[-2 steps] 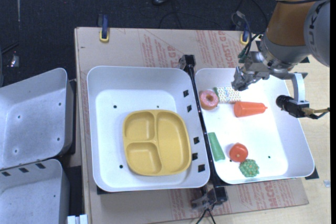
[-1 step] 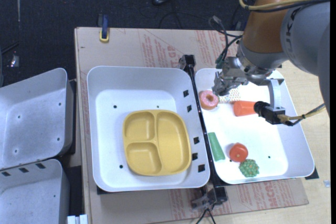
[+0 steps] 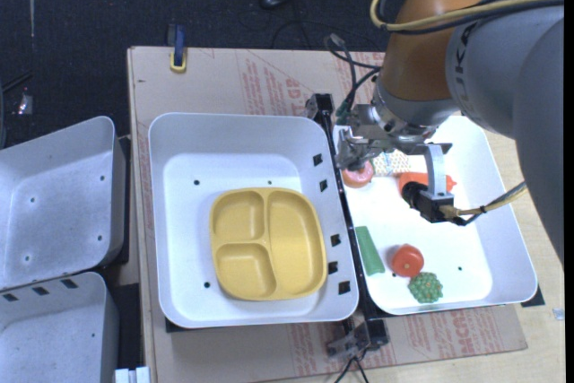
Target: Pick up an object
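My gripper (image 3: pixel 360 159) hangs low over the far left corner of the right bin (image 3: pixel 502 220). Directly under it lies a pink round piece (image 3: pixel 358 176), partly covered by the gripper body. A pale speckled item (image 3: pixel 391 162) lies just to its right. An orange-red object (image 3: pixel 415 187) sits further right, half hidden behind a black part of the arm. Toward the near side of the same bin lie a green stick (image 3: pixel 368 249), a red tomato (image 3: pixel 406 260) and a green bumpy ball (image 3: pixel 426 287).
The left bin (image 3: pixel 179 157) holds a yellow divided plate (image 3: pixel 267 242). The wall between the two bins runs just left of the gripper. A blue and yellow clamp (image 3: pixel 178 49) is fixed at the bench's far edge. Cables trail from the arm over the right bin.
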Tool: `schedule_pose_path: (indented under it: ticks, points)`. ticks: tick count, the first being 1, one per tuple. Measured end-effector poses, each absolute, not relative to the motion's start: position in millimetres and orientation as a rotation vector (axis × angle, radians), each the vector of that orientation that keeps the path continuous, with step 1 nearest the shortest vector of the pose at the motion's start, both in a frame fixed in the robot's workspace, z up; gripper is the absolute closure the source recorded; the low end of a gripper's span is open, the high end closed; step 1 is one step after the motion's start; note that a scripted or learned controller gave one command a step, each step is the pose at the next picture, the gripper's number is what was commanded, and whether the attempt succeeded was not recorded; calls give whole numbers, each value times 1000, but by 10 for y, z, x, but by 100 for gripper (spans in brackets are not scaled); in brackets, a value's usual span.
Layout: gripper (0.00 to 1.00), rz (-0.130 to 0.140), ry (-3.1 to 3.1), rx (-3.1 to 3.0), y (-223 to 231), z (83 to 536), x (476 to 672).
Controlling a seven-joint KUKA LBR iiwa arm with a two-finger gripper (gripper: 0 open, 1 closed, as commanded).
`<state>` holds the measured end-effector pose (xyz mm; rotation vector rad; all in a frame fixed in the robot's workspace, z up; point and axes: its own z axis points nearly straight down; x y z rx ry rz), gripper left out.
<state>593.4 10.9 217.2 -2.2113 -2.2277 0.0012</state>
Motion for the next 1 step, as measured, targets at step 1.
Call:
schedule_pose_path:
  ticks: [1]
  points:
    - [100,-2,-2230,-2211,618,2275,5826]
